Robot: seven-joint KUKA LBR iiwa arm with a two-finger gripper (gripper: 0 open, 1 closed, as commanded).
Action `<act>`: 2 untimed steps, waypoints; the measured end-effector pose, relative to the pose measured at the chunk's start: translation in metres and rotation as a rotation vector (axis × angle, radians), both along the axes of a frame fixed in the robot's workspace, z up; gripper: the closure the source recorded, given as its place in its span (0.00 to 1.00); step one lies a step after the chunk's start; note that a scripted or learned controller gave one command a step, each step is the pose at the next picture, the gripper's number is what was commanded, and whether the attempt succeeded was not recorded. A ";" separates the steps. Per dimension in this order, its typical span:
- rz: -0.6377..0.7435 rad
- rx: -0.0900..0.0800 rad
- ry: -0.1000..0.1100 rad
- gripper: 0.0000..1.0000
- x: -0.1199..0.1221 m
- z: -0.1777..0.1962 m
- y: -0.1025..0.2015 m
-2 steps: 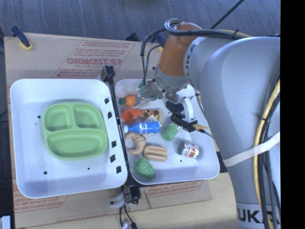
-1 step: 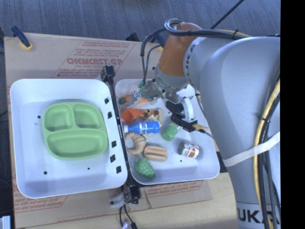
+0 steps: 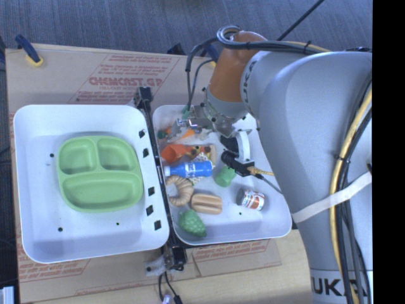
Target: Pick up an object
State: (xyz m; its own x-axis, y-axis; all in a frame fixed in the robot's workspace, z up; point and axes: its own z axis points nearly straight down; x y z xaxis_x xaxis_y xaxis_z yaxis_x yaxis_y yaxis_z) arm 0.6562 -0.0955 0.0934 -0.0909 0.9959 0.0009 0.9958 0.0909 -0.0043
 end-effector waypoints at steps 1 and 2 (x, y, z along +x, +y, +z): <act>-0.139 -0.001 -0.003 0.00 0.000 -0.001 -0.003; 0.366 0.001 0.010 0.00 -0.002 0.003 0.002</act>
